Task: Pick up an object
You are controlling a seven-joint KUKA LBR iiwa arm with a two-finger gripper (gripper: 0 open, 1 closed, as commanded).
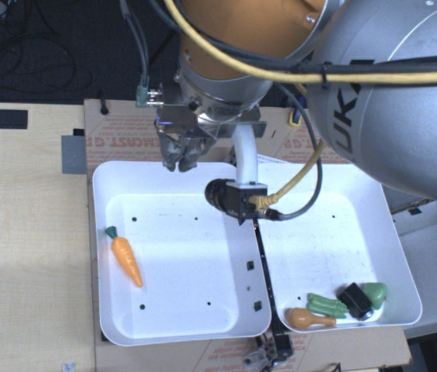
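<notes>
An orange toy carrot (126,260) with a green top lies near the left wall of the left bin (164,328). In the right bin (404,281), at the near right corner, a tan pear-shaped piece (308,318), a green pea pod (327,305), a black block (356,300) and a green piece (375,291) lie bunched together. My gripper (181,160) hangs over the far edge of the left bin, well above and behind the carrot. Its fingertips look close together with nothing between them.
The big grey arm with its orange band fills the upper right. A black camera unit (230,198) and a yellow cable hang over the ridge between the bins. Cardboard (125,138) lies under the bins, and wooden bench extends to the left.
</notes>
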